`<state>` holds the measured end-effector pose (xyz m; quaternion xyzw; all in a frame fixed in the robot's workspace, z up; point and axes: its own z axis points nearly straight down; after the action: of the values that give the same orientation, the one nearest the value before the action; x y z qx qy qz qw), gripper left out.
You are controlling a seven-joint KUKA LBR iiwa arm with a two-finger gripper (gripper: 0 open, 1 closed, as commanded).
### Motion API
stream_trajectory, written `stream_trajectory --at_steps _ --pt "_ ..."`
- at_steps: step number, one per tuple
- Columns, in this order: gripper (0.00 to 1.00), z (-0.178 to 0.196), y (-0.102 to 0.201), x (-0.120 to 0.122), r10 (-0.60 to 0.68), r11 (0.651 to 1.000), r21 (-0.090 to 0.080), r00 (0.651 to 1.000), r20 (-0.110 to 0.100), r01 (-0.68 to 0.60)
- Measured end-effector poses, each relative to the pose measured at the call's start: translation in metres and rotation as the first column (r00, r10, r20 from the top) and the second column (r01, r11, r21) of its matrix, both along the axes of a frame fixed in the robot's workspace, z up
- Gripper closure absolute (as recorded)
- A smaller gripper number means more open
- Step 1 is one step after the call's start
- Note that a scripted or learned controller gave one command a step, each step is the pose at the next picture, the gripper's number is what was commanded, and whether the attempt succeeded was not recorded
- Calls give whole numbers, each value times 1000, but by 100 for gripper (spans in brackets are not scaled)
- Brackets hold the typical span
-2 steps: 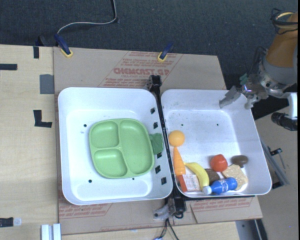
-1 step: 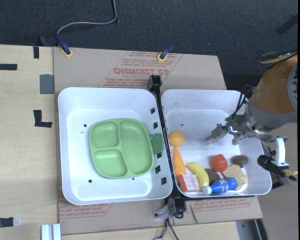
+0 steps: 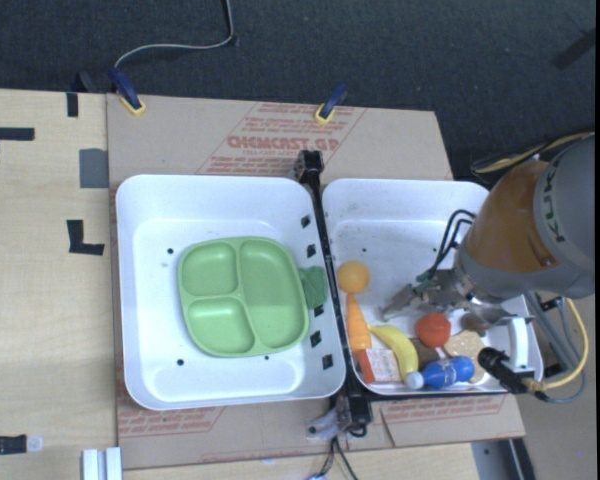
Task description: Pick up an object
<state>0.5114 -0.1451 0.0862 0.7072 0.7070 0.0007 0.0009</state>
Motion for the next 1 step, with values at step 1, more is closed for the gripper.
stream_trajectory --at_steps 1 --pt "0 0 -3 -25 1 1000 -3 1000 6 -1"
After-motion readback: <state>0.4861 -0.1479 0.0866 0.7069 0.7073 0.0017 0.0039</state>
